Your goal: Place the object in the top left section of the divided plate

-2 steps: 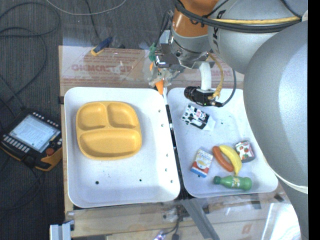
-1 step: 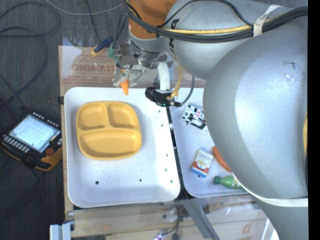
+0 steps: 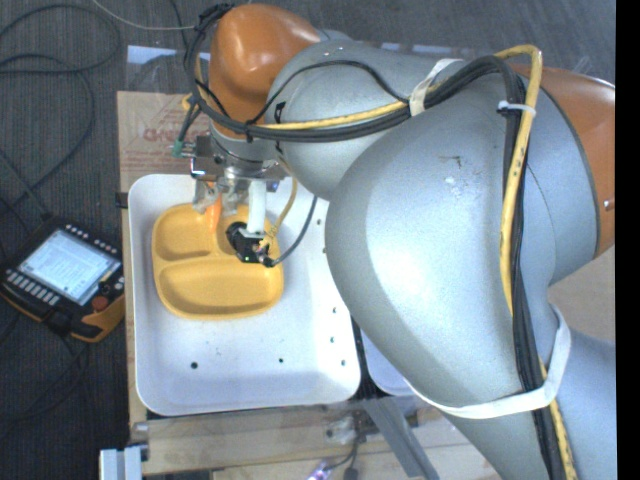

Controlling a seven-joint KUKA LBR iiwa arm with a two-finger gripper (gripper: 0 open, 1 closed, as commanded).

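Object (image 3: 208, 206): you get just a small orange-pink scrap at the gripper (image 3: 228, 204) tip, over the upper-left section of the divided plate (image 3: 215, 290). It's mostly hidden by the gripper body, so you can't call its long axis or which way it points. You can't tell whether it touches the plate or hangs above it. You also can't tell if the gripper is open, closed or clamped on it.

Plate is yellow, rounded, with one big section along its near side and two smaller ones at the far side, split by a low ridge. It sits flat in the far-left part of the white bin (image 3: 250, 373) on the view's left. Small dark specks on the bin floor near the front.

The arm (image 3: 450, 218), grey with an orange cap, comes in from the right and covers most of the second bin (image 3: 385, 373); you see only a sliver of its rim.

There's reddish print on the brown board (image 3: 160, 128) behind the bin, too faint to read. The pendant (image 3: 65, 278) on the carpet at left has a lit screen, text unreadable. Loose cables (image 3: 60, 38) lie on the floor behind it.
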